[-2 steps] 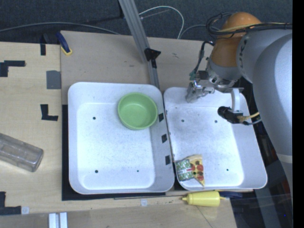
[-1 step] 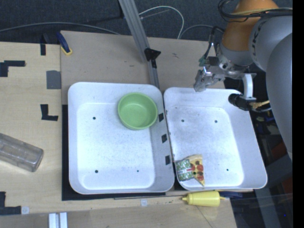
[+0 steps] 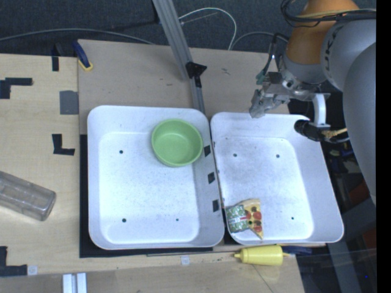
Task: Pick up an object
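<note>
Tabletop (image 3: 140, 72): pale wood surface across the frame, carrying 2 shallow white bins side by side on a dark mat.
Arm (image 3: 357, 60): grey, with an orange band (image 3: 317, 23) above the wrist, entering from the upper right of the frame.
Left bin (image 3: 110, 188): white, speckled floor, centre-left of the frame, its right rim touching the right bin.
Right bin (image 3: 305, 182): white, speckled floor, centre-right of the frame.
Metal rail (image 3: 177, 35): grey bar slanting from the top centre down to the junction of the 2 bins.
Green bowl (image 3: 177, 141): round, upright, light green, in the upper right part of the left bin, near the shared rim.
Clear container (image 3: 24, 195): transparent, lying on its side on the tabletop at the left edge of the frame.
Gripper (image 3: 259, 110): pointing down over the upper left rim of the right bin; nothing is seen between its tips, and whether it is released or clenched cannot be told.
Yellow bottle (image 3: 264, 256): lying on its side on the tabletop, just below the lower rim of the right bin.
Snack packet (image 3: 244, 217): small, green with red and yellow print, in the lower left corner of the right bin, well apart from the gripper.
</note>
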You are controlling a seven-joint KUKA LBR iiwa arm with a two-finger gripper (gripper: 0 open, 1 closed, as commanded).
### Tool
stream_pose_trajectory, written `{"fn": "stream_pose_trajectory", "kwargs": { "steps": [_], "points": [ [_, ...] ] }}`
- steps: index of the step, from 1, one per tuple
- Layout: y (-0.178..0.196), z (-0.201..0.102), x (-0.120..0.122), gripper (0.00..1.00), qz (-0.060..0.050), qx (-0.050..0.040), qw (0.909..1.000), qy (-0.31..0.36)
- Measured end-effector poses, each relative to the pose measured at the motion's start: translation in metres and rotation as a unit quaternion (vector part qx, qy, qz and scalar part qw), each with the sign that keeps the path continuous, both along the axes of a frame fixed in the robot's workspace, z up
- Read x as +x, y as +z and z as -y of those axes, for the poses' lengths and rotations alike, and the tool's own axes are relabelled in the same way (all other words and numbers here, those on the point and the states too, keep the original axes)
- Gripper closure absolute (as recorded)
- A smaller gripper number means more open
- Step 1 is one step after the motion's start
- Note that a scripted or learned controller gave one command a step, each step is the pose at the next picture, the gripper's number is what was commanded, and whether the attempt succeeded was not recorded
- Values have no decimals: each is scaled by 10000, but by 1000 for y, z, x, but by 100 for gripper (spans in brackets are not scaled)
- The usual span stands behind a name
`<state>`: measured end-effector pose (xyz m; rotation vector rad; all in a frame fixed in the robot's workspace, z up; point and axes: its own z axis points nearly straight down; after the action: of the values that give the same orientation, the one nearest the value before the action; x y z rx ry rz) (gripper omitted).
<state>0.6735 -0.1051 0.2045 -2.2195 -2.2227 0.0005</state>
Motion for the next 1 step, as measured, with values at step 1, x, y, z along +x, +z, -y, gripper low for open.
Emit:
{"fn": "stream_pose_trajectory", "kwargs": {
  "steps": [1],
  "points": [
    [-7, -56, -8, 100, -9, 6, 10000, 23]
  ]
}}
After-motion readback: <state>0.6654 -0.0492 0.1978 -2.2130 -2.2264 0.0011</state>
